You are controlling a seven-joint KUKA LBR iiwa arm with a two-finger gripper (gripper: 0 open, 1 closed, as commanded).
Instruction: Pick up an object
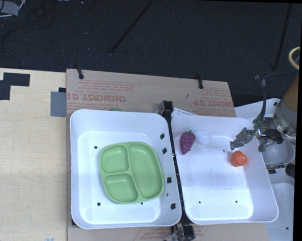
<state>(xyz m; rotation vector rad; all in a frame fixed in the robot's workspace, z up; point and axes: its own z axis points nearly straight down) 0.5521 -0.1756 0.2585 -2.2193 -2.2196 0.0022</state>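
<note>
A small orange-red round object (pixel 238 158) lies in the right bin (pixel 222 205), close to its right wall. A purple bunch of grapes (pixel 187 141) sits at the bin's far left, with a small pale white object (pixel 203 138) right beside it. My gripper (pixel 251 141) hangs over the bin's far right corner, just above and to the right of the orange-red object. Its fingers (pixel 240 139) are spread open with nothing between them.
The left bin (pixel 85 139) holds a light green divided plate (pixel 131 172). A black divider with clips (pixel 171 168) runs between the two bins. Both bins rest on a cardboard sheet (pixel 142 94). Cables and the arm's wrist crowd the right edge.
</note>
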